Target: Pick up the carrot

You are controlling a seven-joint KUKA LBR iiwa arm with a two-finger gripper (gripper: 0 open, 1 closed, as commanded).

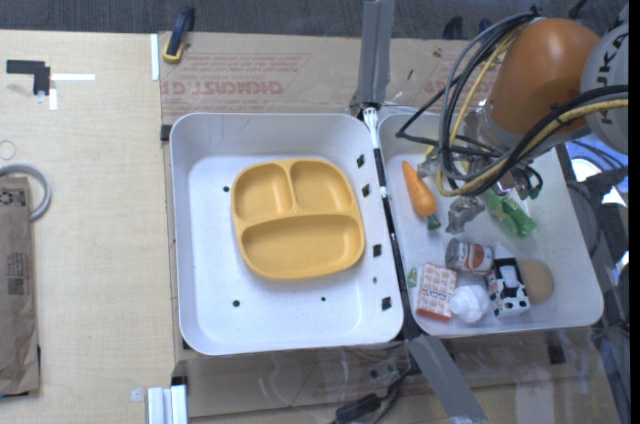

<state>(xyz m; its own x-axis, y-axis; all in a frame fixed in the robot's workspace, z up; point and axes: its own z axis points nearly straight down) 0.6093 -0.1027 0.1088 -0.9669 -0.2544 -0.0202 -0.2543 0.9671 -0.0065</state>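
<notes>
The carrot (418,189), orange with a narrow top end, lies in the right bin (580,312) near its left wall, pointing up and slightly left. My gripper (457,208) hangs low over the same bin, just to the right of the carrot's lower end, under the orange band and a bundle of cables. From this angle nothing shows between the gripper and the carrot, and the carrot rests on the bin floor.
Also in the right bin are a green packet (512,215), a small can (468,255), a red and white box (435,290), a white ball (468,304), a black and white item (508,290) and a tan lump (538,280). A yellow divided plate (297,217) sits in the left bin (200,292).
</notes>
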